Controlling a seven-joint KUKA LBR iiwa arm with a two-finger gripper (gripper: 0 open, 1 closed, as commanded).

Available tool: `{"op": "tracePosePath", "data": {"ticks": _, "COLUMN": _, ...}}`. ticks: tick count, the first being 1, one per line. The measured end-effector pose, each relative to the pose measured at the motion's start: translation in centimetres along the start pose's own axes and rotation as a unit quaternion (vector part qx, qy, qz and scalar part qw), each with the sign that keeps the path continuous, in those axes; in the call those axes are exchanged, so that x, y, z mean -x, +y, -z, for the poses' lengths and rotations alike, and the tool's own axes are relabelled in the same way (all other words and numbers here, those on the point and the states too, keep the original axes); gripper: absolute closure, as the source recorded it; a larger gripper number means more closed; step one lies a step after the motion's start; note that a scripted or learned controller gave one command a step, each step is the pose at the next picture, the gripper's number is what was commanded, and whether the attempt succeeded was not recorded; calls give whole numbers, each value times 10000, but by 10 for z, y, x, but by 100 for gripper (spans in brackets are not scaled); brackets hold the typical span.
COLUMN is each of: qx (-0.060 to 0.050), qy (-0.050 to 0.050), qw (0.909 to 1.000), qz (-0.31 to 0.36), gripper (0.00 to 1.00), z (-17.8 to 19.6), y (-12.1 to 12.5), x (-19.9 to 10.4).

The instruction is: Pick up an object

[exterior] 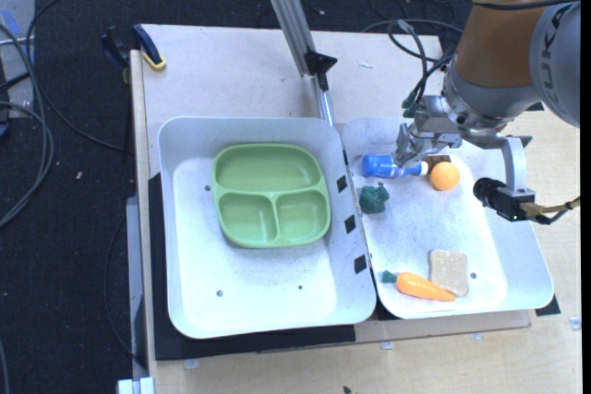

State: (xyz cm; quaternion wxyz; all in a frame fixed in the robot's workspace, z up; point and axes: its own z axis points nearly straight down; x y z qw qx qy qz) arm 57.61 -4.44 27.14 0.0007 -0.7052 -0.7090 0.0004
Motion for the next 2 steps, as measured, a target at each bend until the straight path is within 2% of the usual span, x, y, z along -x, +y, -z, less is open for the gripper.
{"op": "tracePosePath", "data": {"ticks": 1, "qx": 1, "qy": -1, "qw": 10000, "qz": 0, "gripper": 100, "z": -1, "y": -6, "x": -58}}
{"op": "tracePosePath", "data": {"ticks": 2, "qx": -9, "qy": 2, "qw": 10000, "qz": 12, "gripper": 100, "z": -24, "y": -7, "x": -113}}
